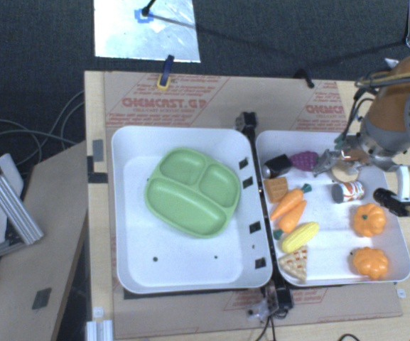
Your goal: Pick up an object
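The right bin [332, 275] holds several toy foods: purple grapes [304, 160], a black piece [277, 165], a tan cracker [276, 188], a carrot [290, 203], a corn cob [299, 234], a pizza slice [295, 263], a small can [348, 190] and two orange pumpkins [369, 219] [370, 261]. My gripper [335, 163] is low over the back of this bin, just right of the grapes and above the can. A round tan item [344, 172] lies right under it, partly hidden.
The left bin [137, 261] carries a green divided plate [192, 190]. A black divider with clips [256, 190] runs between the bins. Cables and a metal frame [6, 197] lie off the bench on the left.
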